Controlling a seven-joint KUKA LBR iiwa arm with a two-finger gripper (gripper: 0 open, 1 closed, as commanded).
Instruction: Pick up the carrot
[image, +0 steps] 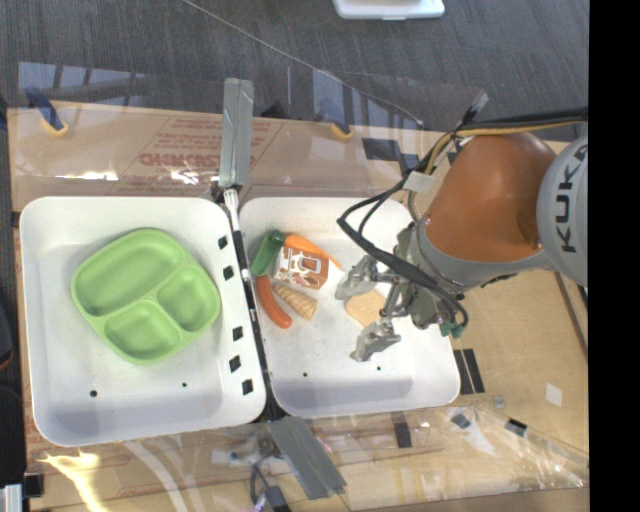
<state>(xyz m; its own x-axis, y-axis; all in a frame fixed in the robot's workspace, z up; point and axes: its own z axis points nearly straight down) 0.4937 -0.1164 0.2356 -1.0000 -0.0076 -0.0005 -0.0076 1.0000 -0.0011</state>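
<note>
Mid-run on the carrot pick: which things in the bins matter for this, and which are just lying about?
For the job:
carrot
gripper
right bin

Just lying about:
green divided plate
left bin
hot dog
green vegetable
tan piece

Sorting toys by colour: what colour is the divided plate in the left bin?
Light green; the divided plate shows clearly in the camera view, inside the left bin.

arm (575, 215): white letters "KU" readable | cardboard sheet (180, 150): red print, illegible

Carrot (305, 246): orange, lying tilted (partly covered), right bin's upper-left.
</note>
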